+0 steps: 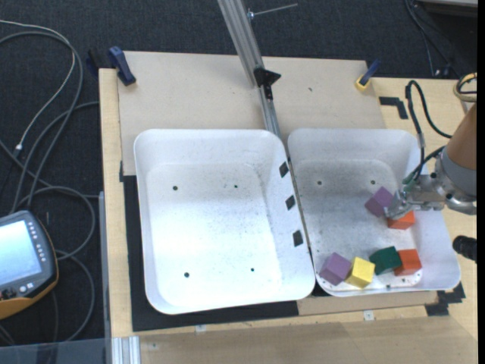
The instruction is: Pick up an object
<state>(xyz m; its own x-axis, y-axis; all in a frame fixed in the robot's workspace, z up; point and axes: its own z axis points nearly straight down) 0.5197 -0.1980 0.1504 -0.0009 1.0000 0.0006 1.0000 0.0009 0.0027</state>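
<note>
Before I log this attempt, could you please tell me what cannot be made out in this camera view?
- Gripper: its own body hides whether it grips anything.
- Orange block: the gripper covers its top part.
- Purple block: whether the gripper touches it is too small to tell.
- Arm: cut off by the right edge.
- Handheld screen: cut off by the left edge.

I saw two smooth white plastic bins (220, 146), speckled dark, on a matt pale wooden counter (197, 89). The blocks (361, 271) looked matt, and the slanted rail (236, 23) brushed metal.
</note>
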